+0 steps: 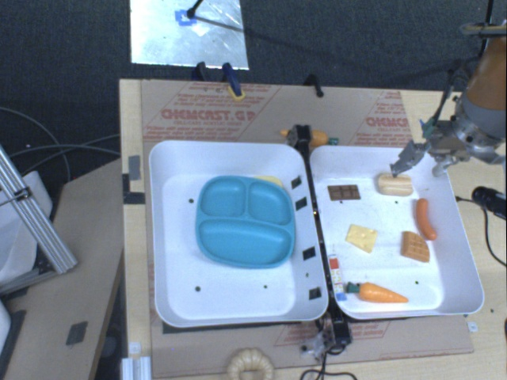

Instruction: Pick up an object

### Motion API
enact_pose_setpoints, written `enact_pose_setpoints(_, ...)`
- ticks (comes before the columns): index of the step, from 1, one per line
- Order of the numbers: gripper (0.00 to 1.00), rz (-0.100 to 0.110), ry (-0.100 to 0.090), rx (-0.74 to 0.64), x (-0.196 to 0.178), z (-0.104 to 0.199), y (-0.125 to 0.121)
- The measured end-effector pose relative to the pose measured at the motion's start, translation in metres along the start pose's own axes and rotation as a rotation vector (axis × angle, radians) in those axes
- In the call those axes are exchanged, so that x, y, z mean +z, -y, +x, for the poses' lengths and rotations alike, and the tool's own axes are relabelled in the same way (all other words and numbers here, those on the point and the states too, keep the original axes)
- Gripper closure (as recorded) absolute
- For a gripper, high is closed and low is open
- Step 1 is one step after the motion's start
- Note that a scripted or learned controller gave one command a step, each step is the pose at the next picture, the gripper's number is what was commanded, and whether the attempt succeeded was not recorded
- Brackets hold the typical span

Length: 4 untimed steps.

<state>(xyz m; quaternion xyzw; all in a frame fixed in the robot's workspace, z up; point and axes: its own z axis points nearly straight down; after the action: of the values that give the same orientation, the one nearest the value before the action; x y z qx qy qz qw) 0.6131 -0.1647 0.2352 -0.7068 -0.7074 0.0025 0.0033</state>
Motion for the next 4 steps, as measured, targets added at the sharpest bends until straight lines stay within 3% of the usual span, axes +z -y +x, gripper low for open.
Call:
enact_pose_setpoints(1,0.0,-0.01,0.002,-0.002,-0.006,0.0,-0.002)
enact_pose_setpoints(4,0.0,-0.006,0.001,0.0,0.152,0.013,0.005)
